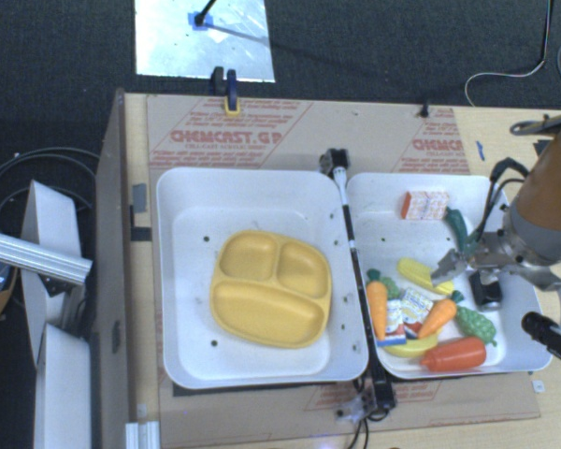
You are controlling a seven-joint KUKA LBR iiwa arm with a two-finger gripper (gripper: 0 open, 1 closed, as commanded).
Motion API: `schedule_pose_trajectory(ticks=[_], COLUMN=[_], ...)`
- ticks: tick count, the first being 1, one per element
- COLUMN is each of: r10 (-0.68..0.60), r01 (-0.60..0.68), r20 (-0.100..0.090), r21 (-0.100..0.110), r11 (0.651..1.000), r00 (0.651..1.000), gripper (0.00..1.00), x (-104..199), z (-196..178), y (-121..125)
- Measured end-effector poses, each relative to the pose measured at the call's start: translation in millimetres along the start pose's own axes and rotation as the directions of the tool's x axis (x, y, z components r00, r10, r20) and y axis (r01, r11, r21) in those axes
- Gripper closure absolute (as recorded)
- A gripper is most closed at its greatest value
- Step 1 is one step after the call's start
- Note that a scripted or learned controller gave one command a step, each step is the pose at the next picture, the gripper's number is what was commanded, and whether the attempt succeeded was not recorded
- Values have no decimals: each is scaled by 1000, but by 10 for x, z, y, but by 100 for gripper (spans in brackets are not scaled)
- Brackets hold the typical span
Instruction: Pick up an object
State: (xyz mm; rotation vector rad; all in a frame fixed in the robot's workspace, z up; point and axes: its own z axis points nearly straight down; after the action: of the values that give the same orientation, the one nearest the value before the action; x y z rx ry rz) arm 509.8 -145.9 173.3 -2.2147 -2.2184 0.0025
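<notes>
yellow divided plate (pixel 269 288) in left bin (pixel 182 251), right bin (pixel 383 204) holds toy food cluster, orange carrot (pixel 378 309) long axis near vertical, green top pointing up-frame, gripper (pixel 452 267) above yellow banana (pixel 421 276), finger state unclear

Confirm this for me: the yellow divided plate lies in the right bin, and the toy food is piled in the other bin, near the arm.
Not quite. The camera view shows the yellow divided plate in the left bin, not the right one. The rest holds: the toy food, such as the carrots and the red pepper, is piled in the other bin, near the arm.
</notes>
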Motion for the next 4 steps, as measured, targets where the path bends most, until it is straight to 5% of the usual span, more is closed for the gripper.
schedule_pose_trajectory(ticks=[1,2,3,4], r10=[-3,-10,0,-1], r01=[3,11,0,1], r20=[5,3,4,4], r21=[-11,-14,-5,-8], r11=[1000,1000,1000,1000], r00=[1000,1000,1000,1000], gripper=[0,0,0,100], x=[-214,324,309,310], z=[745,881,892,783], y=[19,831,516,533])
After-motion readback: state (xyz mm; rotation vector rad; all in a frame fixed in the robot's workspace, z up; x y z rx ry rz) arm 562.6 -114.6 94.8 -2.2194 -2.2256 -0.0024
